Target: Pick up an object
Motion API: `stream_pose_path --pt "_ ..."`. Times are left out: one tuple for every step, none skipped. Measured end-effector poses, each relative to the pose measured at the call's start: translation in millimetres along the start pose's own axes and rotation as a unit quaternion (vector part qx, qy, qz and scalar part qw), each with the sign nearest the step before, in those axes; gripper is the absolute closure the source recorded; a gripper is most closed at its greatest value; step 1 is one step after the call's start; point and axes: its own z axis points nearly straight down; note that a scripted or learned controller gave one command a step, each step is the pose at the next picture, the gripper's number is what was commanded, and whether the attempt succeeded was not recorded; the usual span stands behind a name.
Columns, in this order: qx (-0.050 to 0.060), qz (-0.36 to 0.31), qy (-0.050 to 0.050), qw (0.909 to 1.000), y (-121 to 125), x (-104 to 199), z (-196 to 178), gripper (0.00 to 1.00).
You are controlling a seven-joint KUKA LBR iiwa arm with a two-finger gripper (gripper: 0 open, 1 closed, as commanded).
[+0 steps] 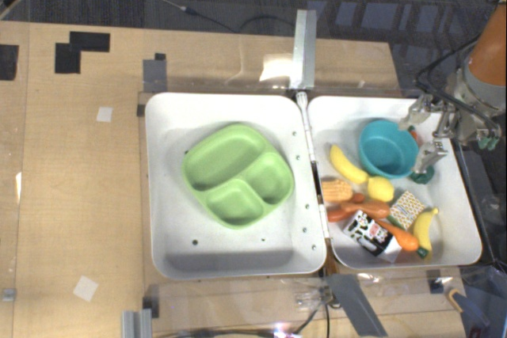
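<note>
The end effector [428, 162] hovers at the blue bowl's [386, 148] three o'clock rim, its state impossible to tell; descending, it may clip the rim and miss the crowded toys.

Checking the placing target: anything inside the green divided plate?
No objects in the green divided plate: all three compartments show bare green. It sits in the left bin; the bin floor beneath it is covered.

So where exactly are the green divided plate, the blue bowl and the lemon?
green divided plate [238, 174]: camera view, on the ridge between its compartments, in the left bin.
blue bowl [387, 148]: camera view, on its inside, in the right bin.
lemon [381, 188]: camera view, on its middle, just below the bowl.
</note>
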Motion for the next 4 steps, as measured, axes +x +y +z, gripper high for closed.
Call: stream_pose_path --pt "0.000 -0.033 -0.004 0.9995 43.7 -28.0 108.5 0.00" --pt "-0.001 -0.031 -0.002 0.9995 87.3 -23.5 119.9 0.00" --pt "-0.001 -0.008 -0.002 1.0000 96.4 30.4 118.3 0.00" --pt "-0.001 0.026 -0.005 0.9996 93.9 62.3 117.5 0.00"
